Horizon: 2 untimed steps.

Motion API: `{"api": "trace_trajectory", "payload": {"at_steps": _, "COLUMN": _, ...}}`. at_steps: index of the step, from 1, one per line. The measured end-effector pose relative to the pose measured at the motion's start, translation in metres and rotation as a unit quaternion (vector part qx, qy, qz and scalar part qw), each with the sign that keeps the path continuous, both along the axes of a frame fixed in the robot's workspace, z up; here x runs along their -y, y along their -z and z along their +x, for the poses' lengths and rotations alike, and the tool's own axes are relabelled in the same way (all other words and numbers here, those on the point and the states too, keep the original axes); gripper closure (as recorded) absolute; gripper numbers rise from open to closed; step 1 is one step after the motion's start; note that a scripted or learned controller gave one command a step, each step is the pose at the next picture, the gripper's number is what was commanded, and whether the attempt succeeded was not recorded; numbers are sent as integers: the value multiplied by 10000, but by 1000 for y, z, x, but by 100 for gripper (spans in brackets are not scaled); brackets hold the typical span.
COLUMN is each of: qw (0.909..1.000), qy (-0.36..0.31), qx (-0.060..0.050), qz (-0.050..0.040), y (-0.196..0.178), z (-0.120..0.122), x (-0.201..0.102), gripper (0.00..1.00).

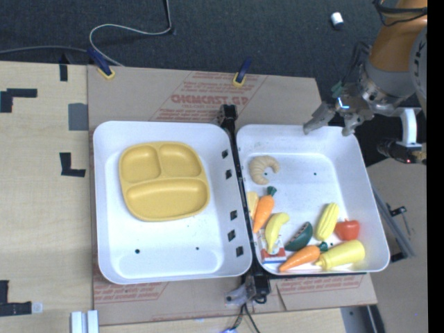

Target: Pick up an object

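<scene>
Two shallow white bins sit side by side on a cardboard sheet laid over the bench. In the left bin lies a yellow divided plate, with two small compartments toward the far side and one long compartment toward the near side; nothing rests on it.

All the toy food is in the right bin. A pale croissant lies near the bin's left wall, toward the far half. Just below it an orange carrot with a green top points along that same wall, and a yellow banana lies just beside the carrot's lower end. A dark green slice with a red edge, perhaps watermelon, sits to the banana's right. An ear of yellow corn stands tilted near the bin's middle right, with a red tomato-like piece touching or just beside it. Along the near wall a second carrot lies beside a yellow lemon-like piece.

The gripper hangs at the far right corner of the right bin, over its rim, well apart from all the toys. Its two fingers are spread, one reaching left and one right, with nothing between them. The grey arm with its orange band rises behind it toward the upper right
</scene>
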State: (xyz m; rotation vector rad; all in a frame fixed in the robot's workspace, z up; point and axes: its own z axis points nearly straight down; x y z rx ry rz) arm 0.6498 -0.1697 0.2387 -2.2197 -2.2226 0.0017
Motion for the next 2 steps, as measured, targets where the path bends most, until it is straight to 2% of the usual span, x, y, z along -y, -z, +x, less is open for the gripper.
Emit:
{"api": "trace_trajectory", "payload": {"at_steps": 1, "qw": 10000, "qy": 0, "qx": -16, "qz": 9, "y": 128, "z": -28, "x": -14, "gripper": 0}}
{"api": "trace_trajectory", "payload": {"at_steps": 2, "qw": 10000, "qy": 28, "qx": 16, "qz": -73, "y": 151, "z": -7, "x": -63, "gripper": 0}}
